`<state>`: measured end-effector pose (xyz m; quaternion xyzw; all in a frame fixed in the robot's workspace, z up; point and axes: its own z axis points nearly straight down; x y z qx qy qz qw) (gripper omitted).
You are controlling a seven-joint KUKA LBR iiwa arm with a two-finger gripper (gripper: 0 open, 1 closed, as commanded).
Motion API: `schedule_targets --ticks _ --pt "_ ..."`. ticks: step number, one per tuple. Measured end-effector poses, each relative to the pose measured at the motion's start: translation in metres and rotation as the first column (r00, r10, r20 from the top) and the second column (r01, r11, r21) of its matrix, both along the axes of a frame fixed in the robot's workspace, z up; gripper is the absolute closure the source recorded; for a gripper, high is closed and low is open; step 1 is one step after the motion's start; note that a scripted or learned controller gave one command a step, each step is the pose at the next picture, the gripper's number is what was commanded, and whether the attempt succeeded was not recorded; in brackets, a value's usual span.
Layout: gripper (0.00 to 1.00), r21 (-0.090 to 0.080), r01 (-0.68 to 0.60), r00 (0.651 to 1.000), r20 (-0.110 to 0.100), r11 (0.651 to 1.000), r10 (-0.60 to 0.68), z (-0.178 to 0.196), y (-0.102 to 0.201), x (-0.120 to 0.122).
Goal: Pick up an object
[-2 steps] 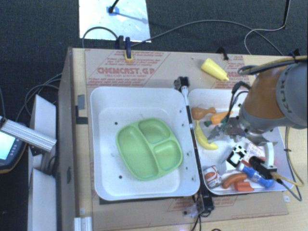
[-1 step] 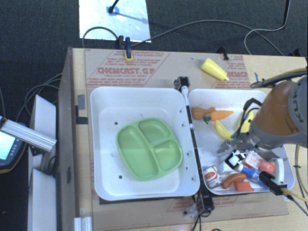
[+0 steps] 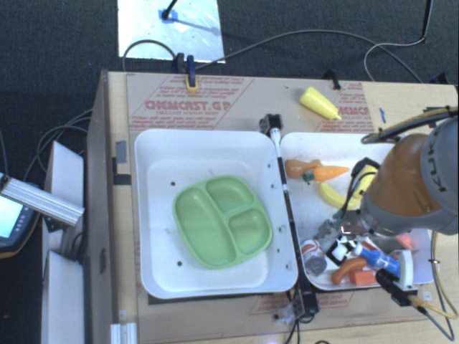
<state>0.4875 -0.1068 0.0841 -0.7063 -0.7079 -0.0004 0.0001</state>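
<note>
We start at the near edge, at about five o'clock, where the gripper (image 3: 343,241) is down low in the right bin (image 3: 315,153), buried in a heap of small toys. Right under it sit a reddish sausage-like piece (image 3: 346,269), a blue piece (image 3: 379,258) and a small can with a red band (image 3: 311,253), all crowded together and touching. We judge the pick to be at the reaching stage: nothing is lifted clear, so the grab and the lift are left to do. Whether the tool is wide, narrow or closed on anything, we cannot tell; the arm's orange wrist (image 3: 401,181) hangs over that corner and covers it.

Moving up toward three o'clock, a banana (image 3: 331,194) pokes out from under the arm, partly covered, and just beyond it lies a carrot (image 3: 318,169).

Over at nine o'clock, the left bin (image 3: 154,163) holds a green divided plate (image 3: 222,221), well apart from the action.

Farthest off, near one o'clock, a yellow object (image 3: 319,103) rests on the bench (image 3: 215,99) outside both bins; its exact kind is hard to make out.
</note>
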Motion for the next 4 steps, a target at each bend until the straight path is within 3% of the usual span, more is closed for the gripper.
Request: schedule_targets --ticks 1,2,3,4 --pt "0.0 -0.002 0.001 1.0 0.002 1.0 -0.001 0.003 -0.021 0.049" --pt "0.0 0.0 -0.001 1.0 0.002 1.0 0.001 0.001 0.005 0.107" --pt "0.0 -0.002 0.002 1.0 0.0 1.0 -0.002 0.0 -0.049 0.044" --pt "0.0 -0.001 -0.002 1.0 0.003 1.0 0.002 0.001 -0.027 0.116"
